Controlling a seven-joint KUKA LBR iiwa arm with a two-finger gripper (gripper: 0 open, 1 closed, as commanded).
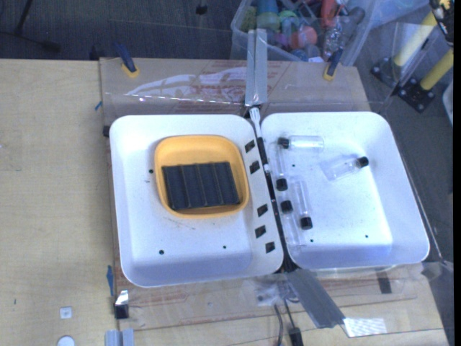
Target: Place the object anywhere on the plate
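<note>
Yellow plastic makes up the plate point(200, 147), a rounded square dish lying in the left bin point(137, 215), and a dark ribbed rectangular block point(201, 185) rests on its floor, covering most of the middle. The right bin point(374, 222) carries several clear vials with black caps: one point(301, 143) near its far edge lying on its side, another point(344, 167) tilted toward the right, and a few more point(294, 200) lined up close against the divider between the bins. These vials look like the objects to be moved, though which one is meant cannot be told. All of them lie in the right bin, well apart from the plate.

As for the gripper, I cannot tell how far open it is or whether it has hold of anything.

Judged from how things lie, the task stands at its very start: no vial is on the plate, and a pick has not yet been made. The next move calls for choosing one vial and coming down over it. The tilted vial and the one at the far edge stand clear of their neighbours and seem the easier choices; those by the divider lie close together and near the wall, so the fingers would have little room. Clear round glass may roll or slip, so the grasp should close across the body. On the plate, the ribbed block leaves only a narrow yellow margin, but landing on the block would likely still count.
</note>
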